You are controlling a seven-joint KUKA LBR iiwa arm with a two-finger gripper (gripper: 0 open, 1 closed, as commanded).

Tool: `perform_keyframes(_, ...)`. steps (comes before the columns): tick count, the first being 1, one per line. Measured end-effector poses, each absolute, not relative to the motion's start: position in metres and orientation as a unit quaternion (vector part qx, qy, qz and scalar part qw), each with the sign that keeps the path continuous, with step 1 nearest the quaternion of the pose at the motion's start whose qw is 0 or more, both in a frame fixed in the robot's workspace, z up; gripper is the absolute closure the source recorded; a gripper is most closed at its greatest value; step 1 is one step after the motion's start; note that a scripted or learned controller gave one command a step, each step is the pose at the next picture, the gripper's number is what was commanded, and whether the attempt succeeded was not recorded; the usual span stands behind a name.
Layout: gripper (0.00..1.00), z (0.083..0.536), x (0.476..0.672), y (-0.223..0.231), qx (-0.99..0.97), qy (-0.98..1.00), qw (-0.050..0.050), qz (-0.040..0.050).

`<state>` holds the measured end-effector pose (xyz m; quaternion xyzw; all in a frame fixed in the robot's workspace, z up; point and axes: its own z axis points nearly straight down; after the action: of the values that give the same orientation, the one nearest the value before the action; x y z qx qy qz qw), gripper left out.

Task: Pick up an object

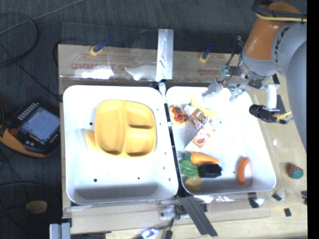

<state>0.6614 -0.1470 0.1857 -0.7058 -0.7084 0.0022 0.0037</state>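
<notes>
1. Beneath me the wooden surface [279, 148] carries two shallow white bins side by side, the left bin [75, 133] and the right bin [259, 148], with a dark carpeted floor [30, 44] around it. A handheld control pendant [32, 128] lies on the floor to the left, and thin cables run across the carpet.
2. Clear plastic sheeting [119, 63] is clipped along the far edge of the surface, and a metal strip [165, 54] rises between the bins.
3. In the left bin a glossy yellow tray [124, 127] with moulded compartments lies tilted, smooth and rounded at its corners.
4. The right bin holds a clutter of small toy foods: an orange carrot [202, 158] with green leaves [187, 166], a black block [210, 170] touching the carrot, a reddish-orange sausage [242, 170] lying apart near the right wall, a white carton with an orange mark [200, 137], and a printed packet [198, 116] beside a small red and dark piece [178, 114].
5. My grey arm with its orange band [264, 36] reaches in from the right. My pincer [225, 87] hangs over the far right corner of the right bin, released, fingers spread and nothing between them.
6. The nearest thing, the printed packet, lies just to the left of and nearer than my pincer; the carrot and sausage lie well apart from it, toward the near wall.
</notes>
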Motion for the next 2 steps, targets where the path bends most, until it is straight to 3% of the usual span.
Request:
perform_keyframes(1, 0.00, 0.125, 0.640, -0.125, -0.699, -0.716, -0.006, -0.0035)
perform_keyframes(2, 0.00, 0.110, 0.646, -0.123, -0.720, -0.694, -0.013, -0.0144)
